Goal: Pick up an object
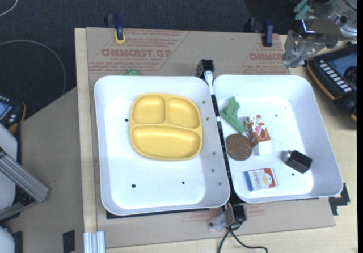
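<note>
Landmark: a yellow divided plate (166, 126) with three compartments, lying in the left white bin (113, 178).
Right bin (317, 127): just right of the plate's bin, their edges touching along a dark seam.
Green item (232, 113): leafy-looking, nearest the plate, by the seam.
Brown disc (239, 147): round and flat, just below the green item.
Red and white packet (258, 133): right of the disc, touching it.
Blue and white card (261, 179): farther down, toward the near rim.
Black block (298, 161): farthest right of the plate, apart from the others.
Gripper (295, 53): well above and right of the plate, outside the right bin's far corner, holding nothing; cannot tell whether it is spread or closed.
</note>
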`<state>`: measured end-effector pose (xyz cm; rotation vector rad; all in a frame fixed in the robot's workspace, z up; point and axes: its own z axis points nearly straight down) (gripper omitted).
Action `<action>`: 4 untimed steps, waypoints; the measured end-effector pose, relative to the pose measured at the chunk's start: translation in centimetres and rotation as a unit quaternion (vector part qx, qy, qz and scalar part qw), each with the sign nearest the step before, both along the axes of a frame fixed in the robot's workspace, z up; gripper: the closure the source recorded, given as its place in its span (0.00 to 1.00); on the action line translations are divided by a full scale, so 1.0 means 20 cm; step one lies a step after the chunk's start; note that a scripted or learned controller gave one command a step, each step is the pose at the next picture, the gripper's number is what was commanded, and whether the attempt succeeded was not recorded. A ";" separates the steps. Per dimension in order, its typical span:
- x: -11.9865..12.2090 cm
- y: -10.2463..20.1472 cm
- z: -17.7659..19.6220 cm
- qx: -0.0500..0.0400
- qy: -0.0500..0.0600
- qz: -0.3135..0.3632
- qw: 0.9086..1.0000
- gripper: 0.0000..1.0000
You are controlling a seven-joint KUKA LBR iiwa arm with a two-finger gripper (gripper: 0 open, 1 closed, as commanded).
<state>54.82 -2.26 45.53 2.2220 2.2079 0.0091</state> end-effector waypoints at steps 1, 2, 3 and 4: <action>-0.09 -0.22 0.21 0.000 0.001 0.000 1.000 1.00; -0.33 -0.16 0.13 0.002 0.006 0.003 1.000 1.00; -0.32 -0.16 0.18 0.000 0.004 0.003 1.000 1.00; -0.35 -0.10 -0.48 0.002 0.013 0.003 1.000 1.00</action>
